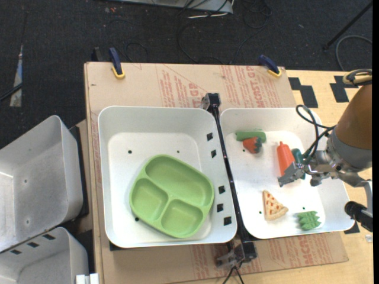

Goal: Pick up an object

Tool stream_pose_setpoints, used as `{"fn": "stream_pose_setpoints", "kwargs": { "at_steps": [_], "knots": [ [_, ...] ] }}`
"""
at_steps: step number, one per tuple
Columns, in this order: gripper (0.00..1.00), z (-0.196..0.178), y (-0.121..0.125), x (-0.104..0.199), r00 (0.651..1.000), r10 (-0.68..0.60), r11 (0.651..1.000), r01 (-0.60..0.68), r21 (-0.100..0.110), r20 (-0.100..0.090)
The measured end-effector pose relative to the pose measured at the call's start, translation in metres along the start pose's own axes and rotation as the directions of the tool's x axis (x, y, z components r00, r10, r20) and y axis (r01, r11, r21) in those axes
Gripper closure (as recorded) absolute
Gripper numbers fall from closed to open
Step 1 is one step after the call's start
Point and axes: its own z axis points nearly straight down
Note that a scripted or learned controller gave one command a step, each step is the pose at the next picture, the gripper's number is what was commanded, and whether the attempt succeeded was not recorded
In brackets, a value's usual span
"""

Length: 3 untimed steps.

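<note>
In the right bin (331, 218) lie an orange carrot (284, 154), a red and green strawberry-like piece (252, 141), a pizza slice (273, 206) and a small green leafy piece (308, 220). My gripper (301, 180) hangs over the middle right of this bin, just below the carrot's lower end. Its two grey fingers stand apart, with nothing between them. The left finger (287, 178) is close beside the carrot's tip. The pizza slice lies below and left of the gripper.
The left bin (112, 129) holds a light green divided plate (172, 196). A black divider (225, 176) runs between the bins. The arm's orange band (359, 123) rises at the right edge. Two grey tubs (35, 176) stand left of the bench.
</note>
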Motion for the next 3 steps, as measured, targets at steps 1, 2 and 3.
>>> {"fn": "stream_pose_setpoints", "kwargs": {
  "at_steps": [1,2,3],
  "knots": [
    [0.00,-0.005,0.003,0.000,1.000,-0.003,1.000,0.003,-0.011,0.003],
    [0.00,0.045,-0.003,0.009,1.000,-0.001,1.000,0.001,-0.006,0.001],
    [0.00,0.099,-0.003,0.010,1.000,0.000,1.000,0.000,-0.007,0.001]
  ]
}}
